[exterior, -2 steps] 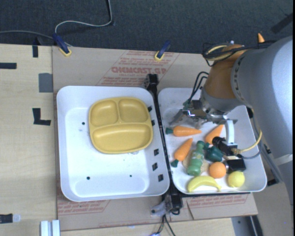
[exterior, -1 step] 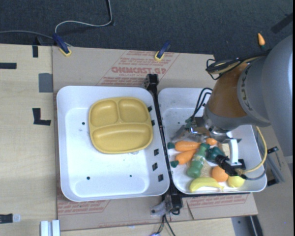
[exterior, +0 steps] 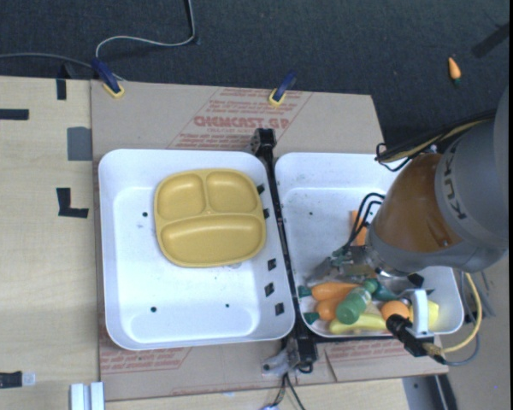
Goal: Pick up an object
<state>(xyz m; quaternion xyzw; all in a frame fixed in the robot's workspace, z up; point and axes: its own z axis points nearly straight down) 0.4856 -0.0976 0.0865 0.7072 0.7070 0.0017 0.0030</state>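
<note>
Several small toy items lie heaped in the near right corner of the right bin [exterior: 325, 186]: an orange carrot-shaped piece [exterior: 332, 291], a green bottle-shaped piece [exterior: 354, 306] lying across it, a pale yellow piece [exterior: 368, 322] along the bin's near edge, and a round orange piece [exterior: 397, 309] just beside them toward the right. They touch or overlap one another, so the exact edges between them are hard to tell. A further orange sliver [exterior: 356, 222] shows near the bin's right half, partly hidden by the arm.

The gripper [exterior: 346, 261] hangs low over this heap, just above the carrot-shaped piece, at the end of the grey arm [exterior: 479, 186] with its orange band [exterior: 415, 207]. The metal parts at its tip are blurred against the clutter, so whether it stands wide, narrow or clamped on anything cannot be told, and nothing can be seen lifted clear of the heap.

The left bin [exterior: 120, 254] holds a yellow divided plate [exterior: 210, 215], three compartments, lying flat toward the bin's far edge and right of its middle. Both bins rest side by side on a sheet of cardboard [exterior: 239, 122] with red lettering, held at its far edge by two yellow-and-blue clips [exterior: 111, 84]. A thin cable [exterior: 145, 39] loops over the dark floor beyond the cardboard.
</note>
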